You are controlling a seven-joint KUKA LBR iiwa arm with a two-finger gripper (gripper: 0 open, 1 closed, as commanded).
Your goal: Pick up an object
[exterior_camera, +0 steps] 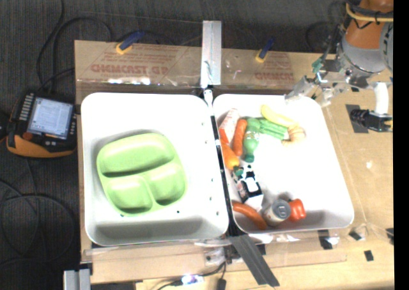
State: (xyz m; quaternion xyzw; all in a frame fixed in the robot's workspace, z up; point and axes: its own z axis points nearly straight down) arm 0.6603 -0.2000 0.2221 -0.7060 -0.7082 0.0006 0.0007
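Note:
The right bin [326, 174] holds a jumble of small objects along its left and front sides. A yellow banana [275, 115] lies at the back, with a green toy [267, 128] and an orange carrot [238, 135] just in front of it. A black-and-white item [250, 186] sits at the middle left. At the front are a grey can [279, 211] and a red-orange piece [296, 207]. My gripper [308, 91] hangs over the bin's back right corner, above and to the right of the banana, with nothing seen in it.
A green divided tray [140, 170] lies in the left bin [96, 218]. A handheld pendant [43, 122] rests off the bench at the left. Clamps and tape line the back edge. Bare bin floor [307, 167] shows in the right bin's middle right.

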